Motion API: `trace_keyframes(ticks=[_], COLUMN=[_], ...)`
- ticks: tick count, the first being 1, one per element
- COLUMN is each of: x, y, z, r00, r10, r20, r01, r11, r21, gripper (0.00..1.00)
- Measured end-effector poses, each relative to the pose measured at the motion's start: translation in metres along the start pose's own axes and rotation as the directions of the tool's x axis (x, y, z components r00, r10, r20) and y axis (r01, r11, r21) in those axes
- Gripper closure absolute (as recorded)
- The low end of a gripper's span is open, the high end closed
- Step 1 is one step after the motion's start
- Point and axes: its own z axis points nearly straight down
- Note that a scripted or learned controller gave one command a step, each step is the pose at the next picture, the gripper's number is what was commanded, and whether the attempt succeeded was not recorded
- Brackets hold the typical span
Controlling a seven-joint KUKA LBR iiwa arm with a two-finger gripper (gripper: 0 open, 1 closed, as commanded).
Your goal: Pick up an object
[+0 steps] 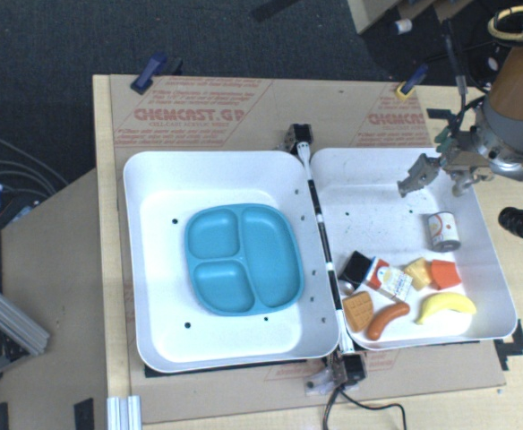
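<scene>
My gripper [441, 176] hangs over the far part of the right bin [373, 173], its two grey fingers spread apart with nothing between them. Just below it a small can [441, 231] lies on its side. Toward the bin's near end lie a black block [357, 268], a red and white carton [389, 280], a yellow cheese wedge [416, 270], an orange block [445, 274], a banana [446, 306], a sausage [387, 319] and a brown cracker [358, 309].
The left bin [154, 186] holds a blue divided plate [242, 258]. A black divider bar [320, 231] runs between the bins. Blue clamps [148, 73] sit at the board's far corners. Cables lie on the floor at left.
</scene>
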Motion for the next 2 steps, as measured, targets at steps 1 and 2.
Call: trace_keyframes(ticks=[1,2], x=[-0.017,0.036], y=[-0.032,0.039], z=[0.130,0.152], r00=[1.000,1.000], r10=[0.001,-0.001], r20=[0.001,0.000], r01=[-0.001,0.001], r11=[1.000,1.000], r21=[0.000,-0.002], gripper=[0.00,0.00])
